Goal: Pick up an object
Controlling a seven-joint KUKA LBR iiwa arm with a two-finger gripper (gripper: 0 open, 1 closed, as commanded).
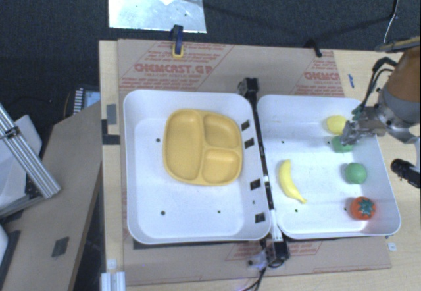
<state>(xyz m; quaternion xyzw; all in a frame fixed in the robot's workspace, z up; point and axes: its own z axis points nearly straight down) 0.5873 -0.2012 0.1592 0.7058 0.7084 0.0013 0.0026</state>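
Banana (290,182) lies in right white bin (388,214) on bench (112,171).

1. Bins – left bin (141,171) and right bin (309,151) both white.
2. Divided plate (200,147) – pale yellow.
3. Banana (289,181) and lemon (335,124) – yellow.
4. Round fruit (356,173) – green.
5. Tomato (361,208) – orange-red, green stem.
6. Surface (217,62) – tan, red lettering.

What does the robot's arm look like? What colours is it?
The arm is grey and rounded, with an orange band near the top. Thin dark cables loop along it. At its end is a small grey metal gripper.
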